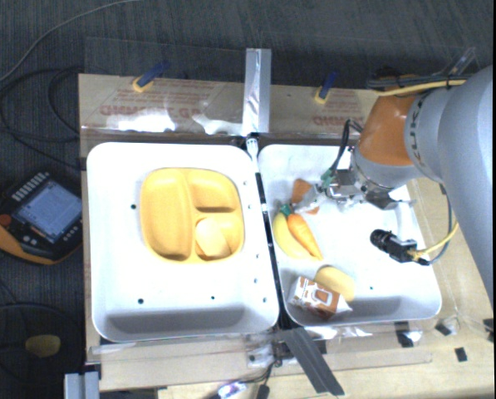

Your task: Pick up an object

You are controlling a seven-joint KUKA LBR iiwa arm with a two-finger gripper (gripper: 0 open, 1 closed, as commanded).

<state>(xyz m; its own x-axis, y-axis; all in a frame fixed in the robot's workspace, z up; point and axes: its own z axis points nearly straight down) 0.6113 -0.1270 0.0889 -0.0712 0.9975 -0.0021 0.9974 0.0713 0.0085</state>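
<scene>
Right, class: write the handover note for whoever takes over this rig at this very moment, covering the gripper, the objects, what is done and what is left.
Gripper: low over the upper part of the right bin, beside a small orange piece; whether the jaws are open or shut cannot be told, and nothing is seen held.
Right bin: a toy carrot lying against a yellow banana-like piece near the left wall; a yellow piece and a small brown carton near the front.
Left bin: a yellow divided tray.
Done: nothing lifted.
Left: grasp one object and raise it.
</scene>
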